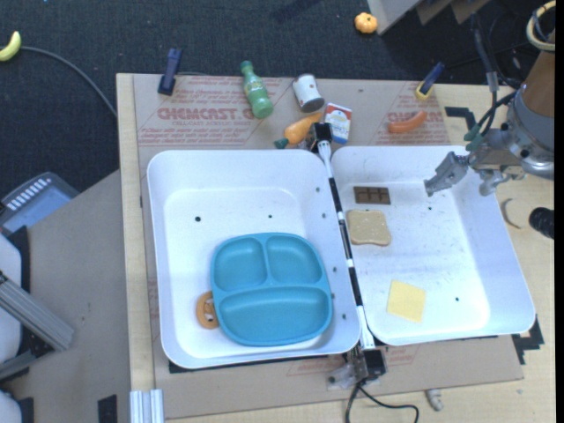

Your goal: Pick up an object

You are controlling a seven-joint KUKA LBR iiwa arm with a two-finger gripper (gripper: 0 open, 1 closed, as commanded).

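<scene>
Grey metal wrist, black cables, grey fingers.

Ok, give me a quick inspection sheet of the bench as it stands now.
Surface: board bearing left bin and right bin.
Job's things: chocolate bar, bread slice, cheese slice in right bin; blue divided plate and pretzel in left bin.
Clutter: green bottle, can, carrot, sausage behind the bins.
Grippers: gripper over right bin's far edge, holding nothing.
Cables: cable on floor, left.
Surroundings: dark carpet.
</scene>
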